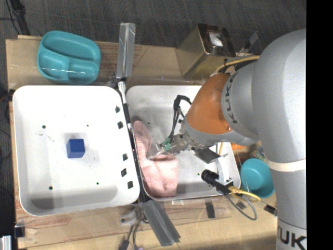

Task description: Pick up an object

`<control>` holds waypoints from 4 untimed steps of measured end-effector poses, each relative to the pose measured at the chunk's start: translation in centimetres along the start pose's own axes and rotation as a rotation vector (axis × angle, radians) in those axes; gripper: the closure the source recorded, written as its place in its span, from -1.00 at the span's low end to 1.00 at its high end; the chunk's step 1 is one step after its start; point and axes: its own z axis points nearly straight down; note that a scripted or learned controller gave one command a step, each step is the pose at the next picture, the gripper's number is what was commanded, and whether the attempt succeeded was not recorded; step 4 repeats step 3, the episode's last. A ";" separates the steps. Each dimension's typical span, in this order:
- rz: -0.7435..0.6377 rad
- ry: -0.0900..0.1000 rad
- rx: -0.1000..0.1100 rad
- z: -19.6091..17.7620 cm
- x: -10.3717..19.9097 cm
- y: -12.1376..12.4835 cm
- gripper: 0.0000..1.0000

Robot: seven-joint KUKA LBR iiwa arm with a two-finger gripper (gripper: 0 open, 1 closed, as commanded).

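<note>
While the arm leans low into the right-hand bin [156, 95], its tool [167, 148] sits right at the upper edge of a pink cloth [156, 168], which lies crumpled along that bin's wall just below and to the left of the tool. From where I stand the tool's tip is a small dark and greenish tangle against the cloth, and I cannot tell how far it is open or whether any fold is caught in it. It seems to me the job is at the grasping step: the tool is down at the cloth, touching or nearly so, and nothing has been lifted clear. Next, I would judge, it needs a firm pinch on a fold and a straight rise, since soft cloth slips out easily. Far off to the tool's left, across the divider, a small blue cube [76, 148] rests alone in the left bin [31, 103]. Beyond the bins, well up and left of the tool, a teal tray [68, 57] lies on the surface [21, 46].
</note>
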 end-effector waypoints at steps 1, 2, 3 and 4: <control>-0.003 0.000 -0.001 -1.0 0.0 0.1 1.00; -0.003 0.000 -0.001 -1.0 0.0 0.1 -1.00; -0.042 0.001 0.001 1.0 0.0 0.1 -1.00; -0.042 0.001 0.001 1.0 0.0 0.1 -1.00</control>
